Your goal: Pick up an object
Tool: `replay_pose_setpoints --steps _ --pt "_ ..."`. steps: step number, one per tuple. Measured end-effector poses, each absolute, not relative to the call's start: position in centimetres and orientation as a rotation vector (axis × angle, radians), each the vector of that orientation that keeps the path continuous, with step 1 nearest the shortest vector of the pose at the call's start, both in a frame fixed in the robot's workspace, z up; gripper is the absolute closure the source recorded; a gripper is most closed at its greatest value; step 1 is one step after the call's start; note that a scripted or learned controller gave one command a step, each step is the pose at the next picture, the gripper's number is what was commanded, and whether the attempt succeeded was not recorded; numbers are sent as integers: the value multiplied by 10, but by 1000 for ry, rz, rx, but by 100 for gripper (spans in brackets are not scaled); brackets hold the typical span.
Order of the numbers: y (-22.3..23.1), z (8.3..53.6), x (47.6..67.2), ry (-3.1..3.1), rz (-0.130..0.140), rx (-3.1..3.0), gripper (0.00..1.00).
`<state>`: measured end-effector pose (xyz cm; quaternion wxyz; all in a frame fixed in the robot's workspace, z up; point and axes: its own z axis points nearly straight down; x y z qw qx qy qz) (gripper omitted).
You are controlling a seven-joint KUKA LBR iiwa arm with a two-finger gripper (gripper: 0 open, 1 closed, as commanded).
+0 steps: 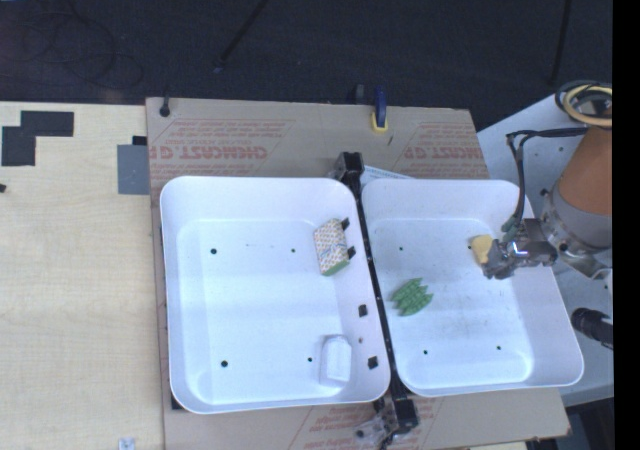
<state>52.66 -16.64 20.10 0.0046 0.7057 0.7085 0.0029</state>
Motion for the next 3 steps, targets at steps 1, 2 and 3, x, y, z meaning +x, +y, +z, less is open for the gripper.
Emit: replay_pose_setpoints --steps 1,2,3 --pt "-57 266 510 2235 7 2209 100" --pt "-94 191 472 2223 -13 2233 100" --pt "-142 127 474 2222 -8 2230 100"
